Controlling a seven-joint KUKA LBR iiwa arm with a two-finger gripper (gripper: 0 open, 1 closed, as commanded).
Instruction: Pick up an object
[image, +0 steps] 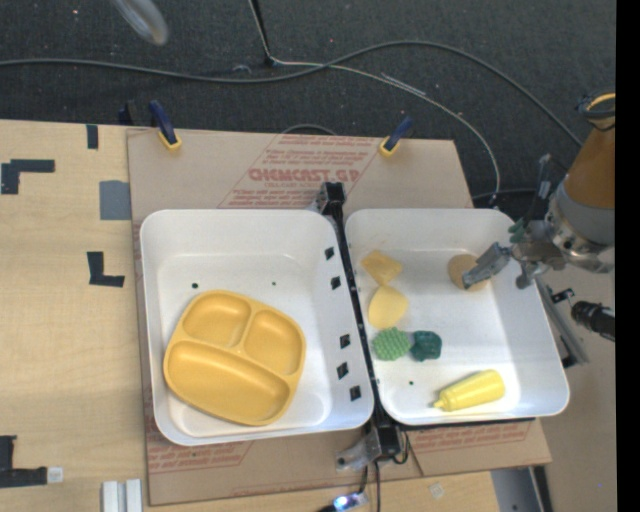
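Observation:
In the right bin (430, 216) lie two pale yellow pieces (381, 267) (388, 305), a light green knobbly object (392, 344), a dark green object (427, 345), a yellow oblong object (470, 390) and a small tan round object (461, 270). My gripper (507, 270) hangs over the right bin's right side, open, with its fingers spread. Its left finger (487, 266) is just beside the tan round object, and nothing sits between the fingers. The left bin (150, 240) holds a yellow divided plate (235, 355).
Both bins rest on a cardboard sheet (300, 170) held by two blue and yellow clamps (165, 128) (396, 135). A black divider strip (345, 290) runs between the bins. Cables (400, 60) cross the dark floor behind.

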